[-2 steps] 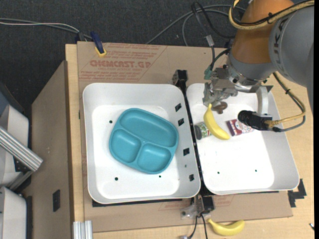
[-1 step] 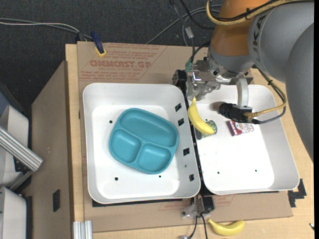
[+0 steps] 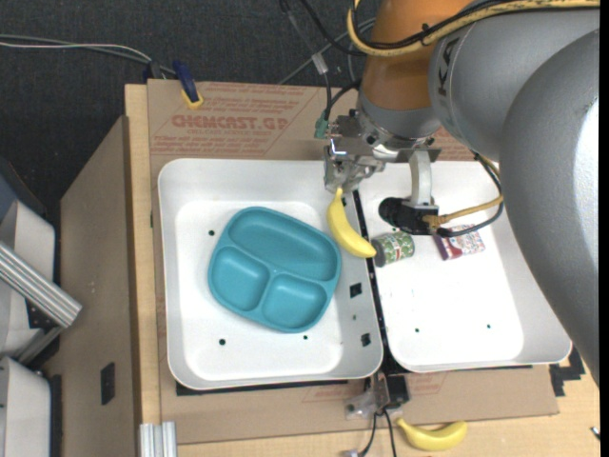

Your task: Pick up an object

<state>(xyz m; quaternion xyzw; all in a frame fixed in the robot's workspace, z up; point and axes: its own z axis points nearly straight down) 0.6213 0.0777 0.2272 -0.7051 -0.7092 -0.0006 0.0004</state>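
A yellow banana [image 3: 348,230] hangs tilted over the rims where the two bins meet. Its upper end is between the fingers of my gripper [image 3: 340,187], which is shut on it, coming down from the orange-banded wrist above. A teal divided plate [image 3: 274,268] lies in the left bin [image 3: 181,284], just left of the banana. In the right bin [image 3: 476,322], a small green can [image 3: 396,248] lies right beside the banana's lower end. A red and white packet [image 3: 461,246] lies further right.
A second banana [image 3: 433,434] lies outside the bins at the bench's front edge. A cardboard sheet [image 3: 238,112] with a blue and yellow clamp [image 3: 187,84] runs behind the bins. The arm's bulk overhangs the right bin's far right side.
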